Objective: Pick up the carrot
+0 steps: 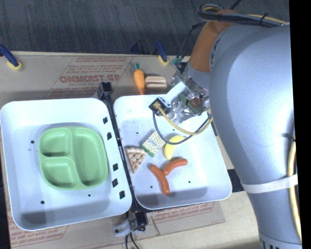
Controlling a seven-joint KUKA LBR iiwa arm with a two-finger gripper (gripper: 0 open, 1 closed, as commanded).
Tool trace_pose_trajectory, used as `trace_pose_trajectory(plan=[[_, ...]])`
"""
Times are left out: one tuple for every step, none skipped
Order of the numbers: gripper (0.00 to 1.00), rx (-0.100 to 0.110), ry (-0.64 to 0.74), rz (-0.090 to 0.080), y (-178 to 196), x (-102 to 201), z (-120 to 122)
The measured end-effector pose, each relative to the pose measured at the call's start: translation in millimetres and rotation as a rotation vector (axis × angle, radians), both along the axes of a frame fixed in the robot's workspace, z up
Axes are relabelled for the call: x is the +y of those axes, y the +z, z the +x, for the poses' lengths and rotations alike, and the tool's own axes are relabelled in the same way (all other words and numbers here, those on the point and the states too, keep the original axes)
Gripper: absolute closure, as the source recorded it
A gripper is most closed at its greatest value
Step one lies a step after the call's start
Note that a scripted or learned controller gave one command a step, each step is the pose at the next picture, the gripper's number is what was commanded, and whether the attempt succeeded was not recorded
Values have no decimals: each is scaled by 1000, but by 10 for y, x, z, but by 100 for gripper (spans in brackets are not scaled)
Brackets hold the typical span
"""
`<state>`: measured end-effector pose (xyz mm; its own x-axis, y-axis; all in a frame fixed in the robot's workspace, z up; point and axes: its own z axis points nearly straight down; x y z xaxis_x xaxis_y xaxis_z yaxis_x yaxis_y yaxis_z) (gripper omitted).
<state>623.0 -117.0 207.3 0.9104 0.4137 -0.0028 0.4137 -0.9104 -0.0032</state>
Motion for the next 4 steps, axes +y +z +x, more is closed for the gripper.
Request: trace_pose_trajectory(plan=[[100, -2, 98, 0, 1188, 439, -80], [100, 3, 76, 1, 520, 788, -819], [100, 0, -87, -1, 1296, 935, -1182], [100, -3, -208, -3, 1872, 867, -1463]])
